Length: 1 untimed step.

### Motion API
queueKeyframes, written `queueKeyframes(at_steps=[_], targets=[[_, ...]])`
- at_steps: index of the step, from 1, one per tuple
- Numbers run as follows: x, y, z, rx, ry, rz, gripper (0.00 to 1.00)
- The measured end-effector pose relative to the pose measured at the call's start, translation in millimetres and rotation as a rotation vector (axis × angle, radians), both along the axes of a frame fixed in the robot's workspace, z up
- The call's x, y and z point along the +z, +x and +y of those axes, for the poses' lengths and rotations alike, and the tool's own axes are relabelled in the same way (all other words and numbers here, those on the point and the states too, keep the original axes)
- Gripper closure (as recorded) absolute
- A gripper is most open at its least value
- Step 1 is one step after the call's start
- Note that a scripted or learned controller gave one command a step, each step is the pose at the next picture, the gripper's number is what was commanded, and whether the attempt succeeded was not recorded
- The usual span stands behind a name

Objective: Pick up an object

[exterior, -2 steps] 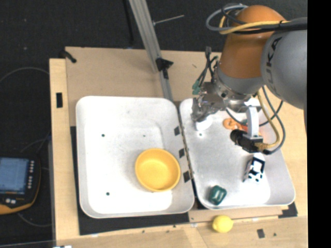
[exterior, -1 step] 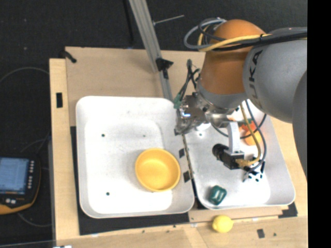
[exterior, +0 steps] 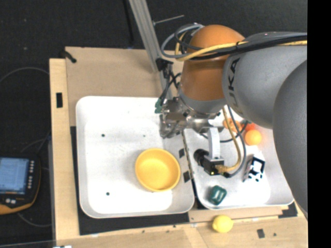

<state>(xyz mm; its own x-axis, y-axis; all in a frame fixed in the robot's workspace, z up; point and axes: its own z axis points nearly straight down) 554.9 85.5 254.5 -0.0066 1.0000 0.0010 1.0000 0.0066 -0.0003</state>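
A yellow bowl [exterior: 158, 169] sits upright in the left bin [exterior: 103, 123], near its front right corner. My gripper [exterior: 168, 124] hangs over the right edge of that bin, just behind the bowl and apart from it, with nothing seen in it. In the right bin [exterior: 279, 192] lie a small green object [exterior: 217, 194] at the front, an orange ball [exterior: 252, 137] and a black-and-white piece [exterior: 256, 168]. The arm hides much of the right bin.
A small yellow fruit [exterior: 222, 223] lies on the bench outside the bins, in front of the right one. A slanted metal rail [exterior: 145, 25] rises behind the bins. A hand-held pendant [exterior: 15, 182] rests far left, off the bench.
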Motion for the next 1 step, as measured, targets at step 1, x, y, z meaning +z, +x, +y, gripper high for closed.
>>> queueKeyframes(at_steps=[1], targets=[[0.3,0.4,-2.1,-0.005,0.001,-0.001,0.0]])
